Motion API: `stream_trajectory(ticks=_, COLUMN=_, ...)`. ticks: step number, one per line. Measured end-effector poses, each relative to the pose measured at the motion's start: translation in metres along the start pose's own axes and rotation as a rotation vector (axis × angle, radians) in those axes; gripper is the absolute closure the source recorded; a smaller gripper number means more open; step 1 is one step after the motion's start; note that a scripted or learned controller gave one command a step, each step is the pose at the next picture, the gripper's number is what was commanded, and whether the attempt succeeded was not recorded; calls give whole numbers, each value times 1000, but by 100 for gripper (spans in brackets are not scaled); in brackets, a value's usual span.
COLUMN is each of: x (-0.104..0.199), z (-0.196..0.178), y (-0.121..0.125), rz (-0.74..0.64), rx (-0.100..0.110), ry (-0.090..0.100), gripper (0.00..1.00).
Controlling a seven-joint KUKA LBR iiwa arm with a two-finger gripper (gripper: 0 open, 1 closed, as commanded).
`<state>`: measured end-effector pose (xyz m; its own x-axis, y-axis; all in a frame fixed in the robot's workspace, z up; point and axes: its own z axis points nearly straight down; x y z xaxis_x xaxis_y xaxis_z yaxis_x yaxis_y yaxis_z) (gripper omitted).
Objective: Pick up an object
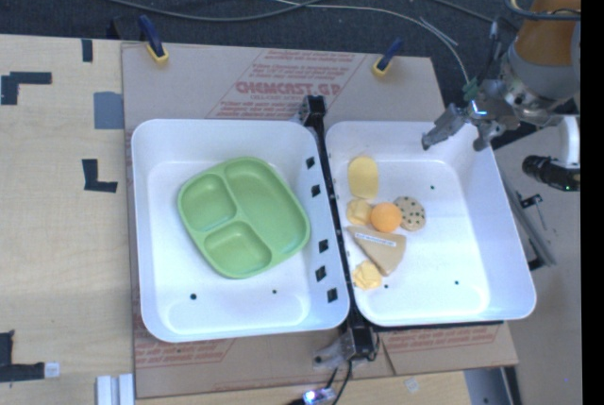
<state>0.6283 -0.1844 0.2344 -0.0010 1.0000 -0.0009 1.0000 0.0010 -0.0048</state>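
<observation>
White right bin (472, 233) holds an orange ball (384, 218), well apart from the spread, empty fingers (455, 135).

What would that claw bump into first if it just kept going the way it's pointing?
Probably the bare white floor of the right bin, near its back corner. The claw hangs over that corner, away from the food pieces. Its height is hard to judge.
</observation>
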Motion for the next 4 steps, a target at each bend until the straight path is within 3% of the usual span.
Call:
stream_trajectory(ticks=2, x=3, z=106, y=-1, rz=0, rx=1, ry=0, gripper=0)
stream_trajectory(ticks=3, x=4, z=93, y=1, rz=-2, rx=-3, ry=-1, gripper=100)
stream_trajectory(ticks=4, x=4, z=50, y=-2, rz=0, rx=-8, ry=0, gripper=100)
